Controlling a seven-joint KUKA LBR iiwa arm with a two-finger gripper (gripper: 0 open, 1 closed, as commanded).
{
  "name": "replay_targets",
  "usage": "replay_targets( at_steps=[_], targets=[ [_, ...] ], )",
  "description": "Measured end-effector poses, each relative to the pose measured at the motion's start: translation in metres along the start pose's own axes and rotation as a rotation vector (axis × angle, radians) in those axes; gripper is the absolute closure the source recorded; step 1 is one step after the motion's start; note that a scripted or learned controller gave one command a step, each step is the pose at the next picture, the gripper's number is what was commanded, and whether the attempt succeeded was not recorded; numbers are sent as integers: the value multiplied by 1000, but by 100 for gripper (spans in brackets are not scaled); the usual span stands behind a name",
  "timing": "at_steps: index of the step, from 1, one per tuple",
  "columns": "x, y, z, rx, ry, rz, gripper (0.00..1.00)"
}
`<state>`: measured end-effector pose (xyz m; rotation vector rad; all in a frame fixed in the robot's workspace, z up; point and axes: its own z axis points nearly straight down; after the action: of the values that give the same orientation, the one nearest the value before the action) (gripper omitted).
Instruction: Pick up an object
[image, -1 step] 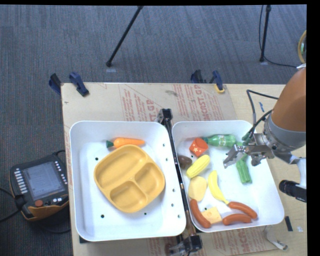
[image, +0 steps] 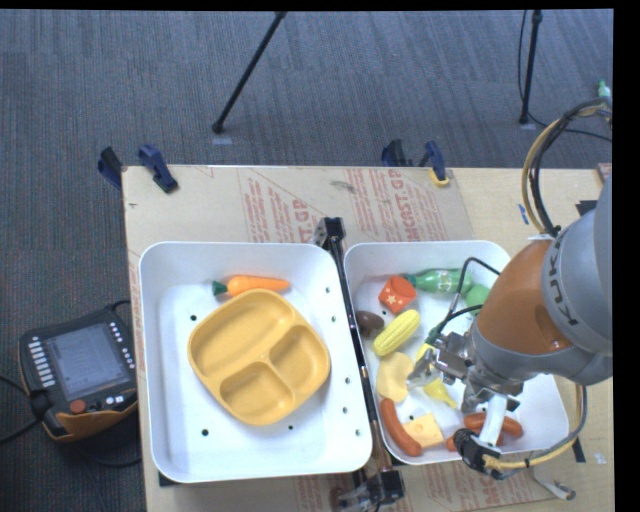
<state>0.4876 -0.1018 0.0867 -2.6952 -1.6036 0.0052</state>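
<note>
The right bin (image: 455, 250) holds several toy foods: a red pepper (image: 397, 293), a green vegetable (image: 440, 280), a corn cob (image: 397, 331), a brown piece (image: 369, 322), a pale yellow piece (image: 393, 378), a red sausage (image: 400, 427) and a cheese wedge (image: 425, 430). My gripper (image: 432, 368) hangs low over the middle of this bin, just right of the pale yellow piece and below the corn. The wrist hides whatever lies under it. An orange piece (image: 495, 425) peeks out beneath the arm.
The left bin (image: 165, 300) carries a yellow divided plate (image: 258, 355) and a carrot (image: 255, 285) at its far side. A teach pendant (image: 75, 370) lies on the floor at left. Blue clamps (image: 155, 165) grip the bench's far edge. Cables loop at the arm's right.
</note>
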Motion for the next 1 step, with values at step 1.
replay_targets(
  at_steps=[1],
  targets=[
    [-1,-1,-9,4,0,5,100]
  ],
)
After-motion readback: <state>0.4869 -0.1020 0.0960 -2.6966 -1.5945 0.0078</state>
